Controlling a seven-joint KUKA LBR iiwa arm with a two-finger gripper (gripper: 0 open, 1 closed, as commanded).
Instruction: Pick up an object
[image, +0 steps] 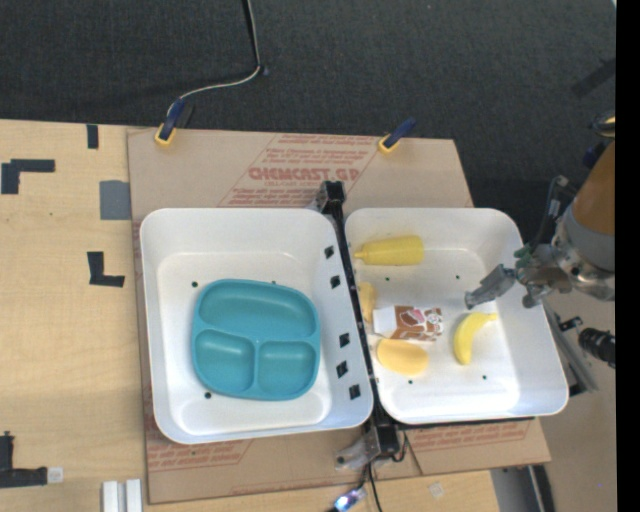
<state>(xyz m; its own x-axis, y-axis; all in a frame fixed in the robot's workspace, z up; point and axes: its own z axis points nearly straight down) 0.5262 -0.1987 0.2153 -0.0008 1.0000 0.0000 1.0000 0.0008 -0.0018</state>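
Gripper (510, 283) hovers at right bin's (500, 400) rim; banana (472, 336) adjacent.

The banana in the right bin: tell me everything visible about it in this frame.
The banana is a small, bright yellow, curved piece that looks like smooth toy plastic. It lies flat on the floor of the right bin, near its right side, tilted with the upper end pointing right. Nothing touches it; the gripper sits just above it in the picture, and a printed packet lies to its left.
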